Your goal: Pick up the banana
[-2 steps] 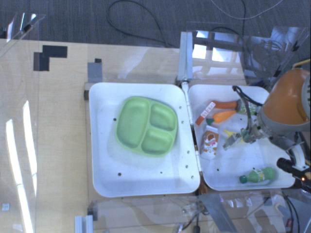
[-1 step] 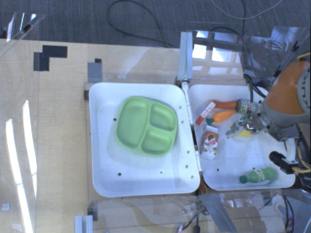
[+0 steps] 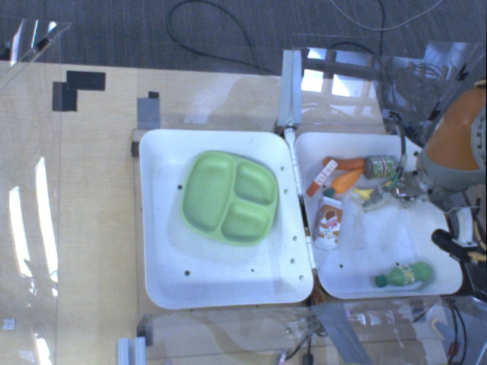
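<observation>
Pale wood bench (image 3: 91,204), dark carpet beyond, two white bins side by side. Left bin (image 3: 221,280) carries green tray (image 3: 230,197). Right bin (image 3: 380,280) carries your clutter: carrot (image 3: 346,181), bottle (image 3: 379,166), pouch (image 3: 329,225), green bottle (image 3: 403,275). Banana (image 3: 370,195): small yellow sliver in upper middle of right bin, just beside carrot tip, long axis unclear. Gripper (image 3: 402,192) just right of banana, near touching; you cannot tell its state here
</observation>
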Action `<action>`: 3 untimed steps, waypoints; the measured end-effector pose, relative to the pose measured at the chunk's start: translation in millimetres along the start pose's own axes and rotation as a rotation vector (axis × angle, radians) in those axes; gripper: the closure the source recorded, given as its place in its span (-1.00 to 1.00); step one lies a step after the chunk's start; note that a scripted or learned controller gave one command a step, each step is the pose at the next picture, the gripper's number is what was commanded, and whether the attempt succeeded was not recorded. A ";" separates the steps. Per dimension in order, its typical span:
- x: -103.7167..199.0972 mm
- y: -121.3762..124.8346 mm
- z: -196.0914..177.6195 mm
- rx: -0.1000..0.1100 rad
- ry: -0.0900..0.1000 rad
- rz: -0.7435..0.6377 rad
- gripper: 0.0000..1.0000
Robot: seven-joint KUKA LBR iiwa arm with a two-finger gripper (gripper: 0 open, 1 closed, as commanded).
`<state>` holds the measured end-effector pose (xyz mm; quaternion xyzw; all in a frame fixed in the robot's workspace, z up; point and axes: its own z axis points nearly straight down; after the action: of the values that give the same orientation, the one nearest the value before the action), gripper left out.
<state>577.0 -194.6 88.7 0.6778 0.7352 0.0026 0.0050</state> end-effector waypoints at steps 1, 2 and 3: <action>-7.6 51.0 2.2 0.004 0.001 0.013 -1.00; -6.7 53.0 -9.8 0.000 -0.002 0.005 1.00; -20.0 86.6 4.0 0.017 0.003 -0.204 1.00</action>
<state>665.0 -207.5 85.7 0.5996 0.8003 -0.0032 -0.0014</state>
